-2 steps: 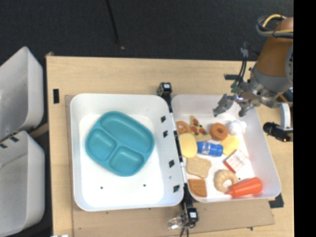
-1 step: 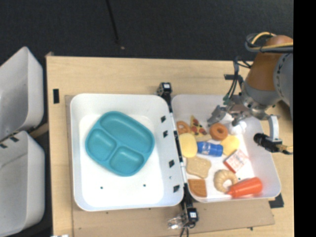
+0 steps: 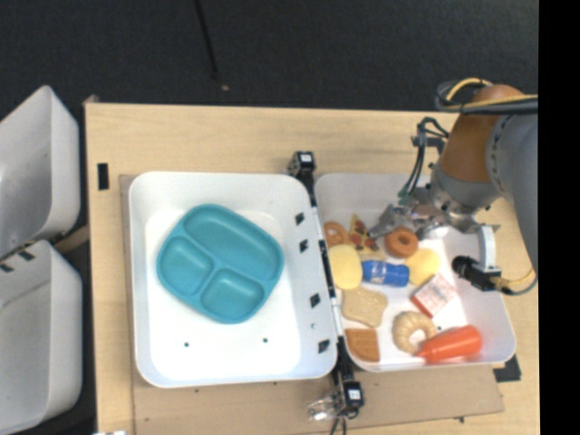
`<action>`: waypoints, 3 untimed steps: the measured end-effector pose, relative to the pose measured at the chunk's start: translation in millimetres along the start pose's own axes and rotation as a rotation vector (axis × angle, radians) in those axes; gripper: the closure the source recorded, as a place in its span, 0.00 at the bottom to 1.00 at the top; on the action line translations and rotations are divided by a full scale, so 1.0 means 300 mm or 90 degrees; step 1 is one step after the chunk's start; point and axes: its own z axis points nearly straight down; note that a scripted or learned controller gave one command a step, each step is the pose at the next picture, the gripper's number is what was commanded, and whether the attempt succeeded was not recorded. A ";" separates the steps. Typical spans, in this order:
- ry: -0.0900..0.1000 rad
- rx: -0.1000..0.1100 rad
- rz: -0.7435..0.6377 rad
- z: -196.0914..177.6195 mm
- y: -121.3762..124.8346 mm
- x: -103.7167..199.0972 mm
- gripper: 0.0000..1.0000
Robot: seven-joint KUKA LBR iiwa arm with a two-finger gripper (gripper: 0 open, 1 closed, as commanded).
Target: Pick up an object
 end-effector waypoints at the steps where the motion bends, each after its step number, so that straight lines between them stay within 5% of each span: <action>1: -0.001 0.001 0.001 -0.033 -0.001 -0.004 1.00; 3: 0.000 -0.001 -0.005 -0.435 -0.009 0.028 1.00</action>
